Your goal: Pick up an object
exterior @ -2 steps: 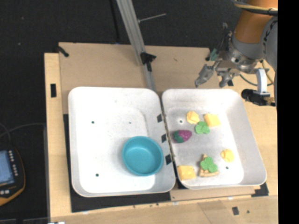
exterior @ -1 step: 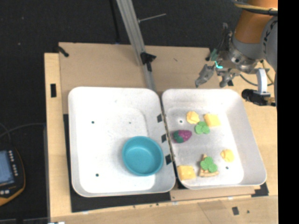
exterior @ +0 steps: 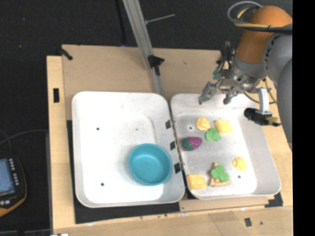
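From the overhead camera I see the candidates scattered in the right shallow white plastic bin (exterior: 256, 146): a small yellow foam block (exterior: 203, 123) and a second yellow chunk (exterior: 223, 127) near the far edge, a green leafy toy piece (exterior: 213, 135) between them, and a purple-and-green soft toy (exterior: 192, 143) close to the left wall. Toward the near edge lie a yellow cube (exterior: 196, 182), a green-topped tan piece (exterior: 219, 175) and a little yellow lump (exterior: 239, 163). These pieces are small and blurry, so I can't tell their exact shapes. The left white bin (exterior: 98, 112) carries a round teal plastic bowl (exterior: 149, 163) by its near right corner. The two-finger gripper (exterior: 215, 98) hangs over the right bin's far edge, fingers spread, pinching nothing.
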Controlling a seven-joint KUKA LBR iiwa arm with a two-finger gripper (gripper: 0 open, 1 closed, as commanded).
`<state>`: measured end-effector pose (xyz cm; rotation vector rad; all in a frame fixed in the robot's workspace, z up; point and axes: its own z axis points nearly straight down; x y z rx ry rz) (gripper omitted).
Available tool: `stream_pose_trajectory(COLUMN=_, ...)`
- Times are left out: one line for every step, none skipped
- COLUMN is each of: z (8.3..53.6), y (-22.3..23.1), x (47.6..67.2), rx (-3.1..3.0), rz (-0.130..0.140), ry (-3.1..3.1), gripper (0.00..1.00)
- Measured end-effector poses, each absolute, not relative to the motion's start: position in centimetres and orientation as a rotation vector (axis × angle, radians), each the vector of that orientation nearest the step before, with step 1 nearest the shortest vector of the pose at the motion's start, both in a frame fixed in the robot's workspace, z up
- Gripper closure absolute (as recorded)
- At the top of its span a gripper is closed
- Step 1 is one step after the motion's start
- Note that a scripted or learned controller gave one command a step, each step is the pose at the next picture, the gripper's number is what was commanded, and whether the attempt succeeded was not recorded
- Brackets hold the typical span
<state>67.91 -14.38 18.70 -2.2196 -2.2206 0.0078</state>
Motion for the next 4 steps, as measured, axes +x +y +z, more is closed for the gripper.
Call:
stream_pose_trajectory(z=14.5, y=-14.7, x=68.0, rx=-2.222, rz=0.006, ry=-2.221, gripper=0.00)
stream_pose_trajectory(z=9.9, y=-14.9, x=67.9, rx=-2.222, rz=0.006, ry=-2.221, gripper=0.00)
stream_pose_trajectory(z=11.3, y=-15.0, x=68.1, rx=-2.227, rz=0.001, ry=-2.226, gripper=1.00)
stream_pose_trajectory(z=16.5, y=-14.4, x=68.9, rx=-2.220, rz=-0.002, ry=-2.226, gripper=1.00)
